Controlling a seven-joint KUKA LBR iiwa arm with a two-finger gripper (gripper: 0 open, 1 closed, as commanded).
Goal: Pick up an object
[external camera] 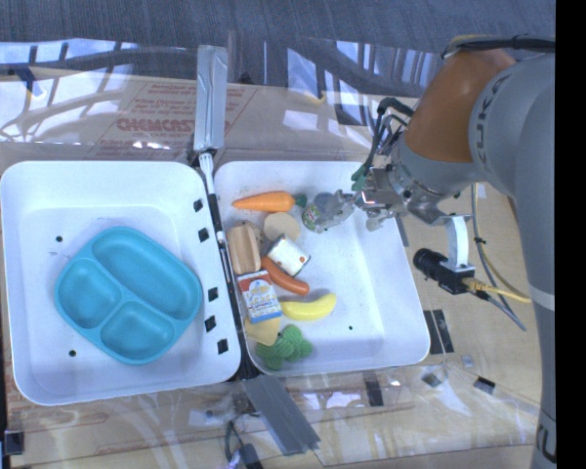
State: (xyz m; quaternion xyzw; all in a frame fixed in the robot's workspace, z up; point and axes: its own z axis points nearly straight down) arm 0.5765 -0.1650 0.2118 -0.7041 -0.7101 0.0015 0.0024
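The right bin point(391, 291) holds a pile of toy food along its left side: an orange carrot point(264, 202), a tan bread stick point(242, 247), a white cylinder point(288, 255), a yellow banana point(310, 308), a small printed box point(262, 297) and a green broccoli point(285, 345). A grey-green roundish object point(322, 212) lies near the bin's back edge. My gripper point(359, 201) hangs right beside it, on its right, touching or nearly touching. The wrist hides how the gripper meets the object.
The left bin point(39, 203) holds a blue divided plate point(127, 293). A metal bar point(211, 96) stands at the divider between the bins. Cables and a black connector point(439, 267) hang off the arm over the right bin's right rim.
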